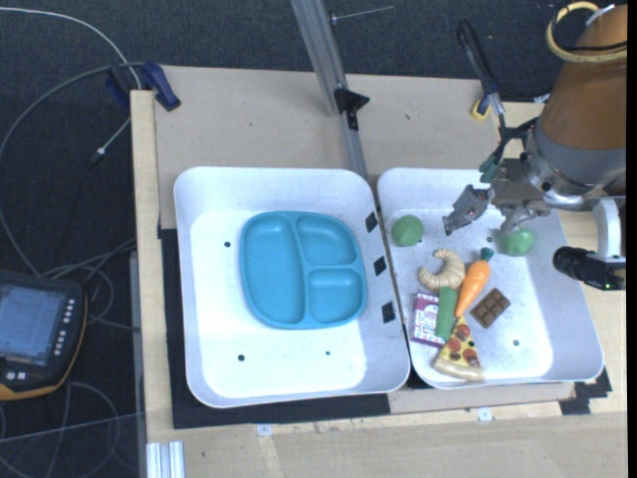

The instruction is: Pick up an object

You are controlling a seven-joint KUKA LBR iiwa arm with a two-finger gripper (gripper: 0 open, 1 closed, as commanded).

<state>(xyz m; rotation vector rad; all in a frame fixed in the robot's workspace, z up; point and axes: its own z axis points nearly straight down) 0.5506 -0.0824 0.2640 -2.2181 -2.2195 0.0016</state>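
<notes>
The right bin [567, 352] holds several toy foods: a green ball [406, 231], a tan croissant [445, 267], an orange carrot [474, 283], a brown chocolate piece [490, 309], a purple carton [426, 319] and a pizza slice [459, 353]. A second green piece [519, 240] lies near the bin's back right. My gripper [485, 224] hangs over that back area, open, its fingers spread. One dark finger [461, 213] points toward the green ball, and the other sits just above the second green piece. Nothing is between the fingers.
The left bin [214, 357] carries a blue divided plate [302, 269]. A grey metal post [328, 58] slants down to the gap between the bins. A black handheld pendant [35, 332] and cables lie off the bench at left.
</notes>
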